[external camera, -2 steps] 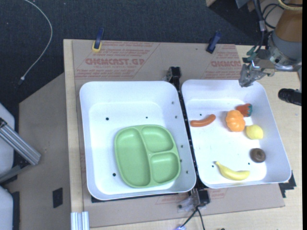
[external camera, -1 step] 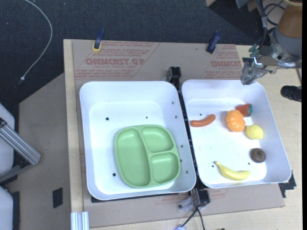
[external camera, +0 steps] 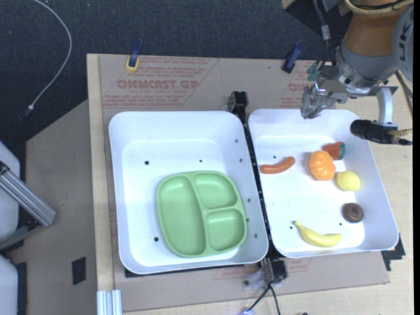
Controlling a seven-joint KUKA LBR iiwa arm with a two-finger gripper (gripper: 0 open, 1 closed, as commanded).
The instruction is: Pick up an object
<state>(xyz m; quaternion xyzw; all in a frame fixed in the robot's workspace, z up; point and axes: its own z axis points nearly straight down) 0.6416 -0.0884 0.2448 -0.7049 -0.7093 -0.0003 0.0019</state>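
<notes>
Two shallow white plastic bins sit side by side on a brown cardboard sheet (external camera: 197, 77) with red letters printed on it.

The left white bin (external camera: 131, 136) is in the middle of the frame. A light green plastic plate with three sections (external camera: 200, 212) lies flat in its lower part.

The right white bin (external camera: 282, 126) holds the toy food. A long orange-red sausage (external camera: 277, 166) lies near the bin's left wall. To the right of it sits a round orange pumpkin-like fruit (external camera: 321, 165). A small red and green piece (external camera: 335, 150) touches the orange fruit at its upper right. A yellow lemon (external camera: 348, 180) sits just beside the orange fruit, lower right. A small brown round thing (external camera: 353, 212) is below the lemon. A curved yellow banana (external camera: 317, 235) lies near the bin's bottom edge.

The grey robot arm with the orange band (external camera: 371, 31) comes in from the upper right of the frame. Its grey metal gripper (external camera: 314, 107) hangs over the top edge of the right bin, well apart from all the food. I cannot tell how wide it is open. Nothing can be seen in it.
</notes>
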